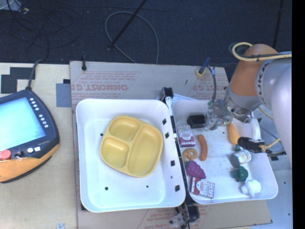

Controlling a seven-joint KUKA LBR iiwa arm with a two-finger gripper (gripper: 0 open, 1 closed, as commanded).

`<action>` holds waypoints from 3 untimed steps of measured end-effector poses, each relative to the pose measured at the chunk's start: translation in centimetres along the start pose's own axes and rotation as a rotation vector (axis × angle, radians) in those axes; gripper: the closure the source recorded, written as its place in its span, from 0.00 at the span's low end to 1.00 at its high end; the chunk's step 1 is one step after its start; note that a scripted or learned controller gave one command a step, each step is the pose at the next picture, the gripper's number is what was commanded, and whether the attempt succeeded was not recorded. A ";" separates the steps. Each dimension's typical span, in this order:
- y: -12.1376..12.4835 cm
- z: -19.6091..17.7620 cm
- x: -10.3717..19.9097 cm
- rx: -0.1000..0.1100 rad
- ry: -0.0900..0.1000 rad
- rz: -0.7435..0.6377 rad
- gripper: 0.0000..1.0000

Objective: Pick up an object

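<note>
Cardboard sheet (102, 82) under bins: red print, upside down, roughly "CHEMCAST GP". Small packets' print illegible.

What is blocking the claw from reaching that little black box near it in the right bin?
Nothing visible. The gripper hangs just right of the black box, with bare bin floor between them.

Reaches in from the right edge of the camera view, thick grey arm (279, 97) filling the upper right corner. Bends downward and leftward at the wrist, with the orange band (245, 75) bulging just above it. Ends in a small dark hand (215, 118) hanging low at the far end of the right-hand bin. Points toward the left, wrist tilted rather than straight down. Too small and cluttered at the tip to tell more.
</note>
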State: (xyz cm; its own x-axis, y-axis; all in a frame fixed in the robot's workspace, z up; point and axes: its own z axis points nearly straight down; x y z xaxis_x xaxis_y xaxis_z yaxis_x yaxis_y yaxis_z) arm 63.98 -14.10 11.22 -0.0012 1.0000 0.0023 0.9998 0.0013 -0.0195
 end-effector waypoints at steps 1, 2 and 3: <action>0.0 0.0 0.0 0.000 0.000 -0.001 0.00; -5.9 2.6 3.5 -0.017 -0.002 0.005 0.00; -5.9 1.5 3.5 -0.017 0.001 0.010 1.00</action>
State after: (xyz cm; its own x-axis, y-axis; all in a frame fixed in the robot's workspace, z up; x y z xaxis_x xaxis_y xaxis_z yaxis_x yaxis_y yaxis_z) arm 58.04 -10.65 9.81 0.0087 1.0000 0.0034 1.0000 -0.0086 -0.0028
